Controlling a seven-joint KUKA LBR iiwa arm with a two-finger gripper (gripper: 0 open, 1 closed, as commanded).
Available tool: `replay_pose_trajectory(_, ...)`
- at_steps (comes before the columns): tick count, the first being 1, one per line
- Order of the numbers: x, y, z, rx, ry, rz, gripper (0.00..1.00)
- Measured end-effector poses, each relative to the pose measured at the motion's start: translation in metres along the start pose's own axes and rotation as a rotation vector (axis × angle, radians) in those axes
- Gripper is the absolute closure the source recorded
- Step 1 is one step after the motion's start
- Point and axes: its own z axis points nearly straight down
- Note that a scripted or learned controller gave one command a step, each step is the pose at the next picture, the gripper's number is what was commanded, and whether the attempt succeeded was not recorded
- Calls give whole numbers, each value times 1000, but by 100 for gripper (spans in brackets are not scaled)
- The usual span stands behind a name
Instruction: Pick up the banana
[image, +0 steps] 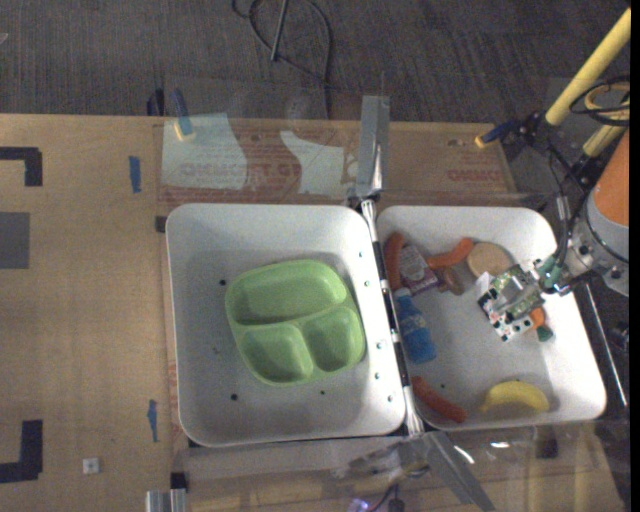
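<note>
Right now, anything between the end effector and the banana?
Camera view: bare white bin floor between the end effector and banana; a small orange piece lies beside the path.

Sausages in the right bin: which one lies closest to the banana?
The sausage at the bin's near edge, just left of the banana. The other two lie at the far end.

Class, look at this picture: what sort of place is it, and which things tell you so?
Probably a robotics lab test bench. A robot arm's claw hangs over a white bin of toy food, including a banana; a green divided tray sits in the other bin, and blue tape marks dot the bench.
</note>
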Motion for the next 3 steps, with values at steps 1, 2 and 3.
replay_pose_trajectory(1, -18, -28, 11, 5, 1, 637, 100)
replay_pose_trajectory(2, -42, -39, 139, 3, 2, 385, 100)
replay_pose_trajectory(3, -42, -39, 139, 3, 2, 385, 0)
